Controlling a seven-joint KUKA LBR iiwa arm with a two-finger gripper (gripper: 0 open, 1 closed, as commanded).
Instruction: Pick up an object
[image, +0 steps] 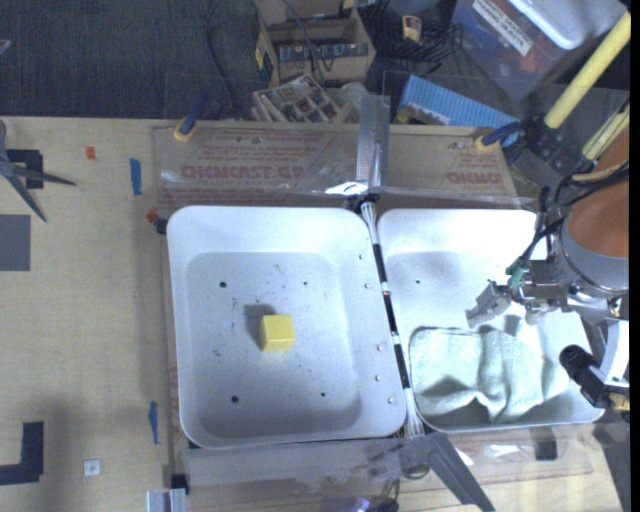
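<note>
two shallow white bins side by side on the bench, left bin (190, 250) and right bin (440, 235), w/ a metal divider strip (372, 150) running up from the seam between them. one yellow block (278, 332) sits alone near the middle of the left bin's floor, nothing touching it, clear on all sides. one pale crumpled cloth (480, 375) lies in the near half of the right bin, bunched up against the front wall.

gripper (497, 305) hangs over the right bin, just above the cloth's upper edge, well apart from the block, w/ the bin walls at the seam between them. can't tell if the fingers are open or closed from this angle; nothing seen held between them. grey arm w/ orange band (605, 225) comes in from the right, cables (548, 215) looping off the wrist.

around the bins: clear plastic sheet w/ red lettering (260, 160) behind them, one blue clamp w/ yellow tip (190, 118) at the back left, blue tape bits (135, 176) on the bench, black bracket (28, 450) at front left.
</note>
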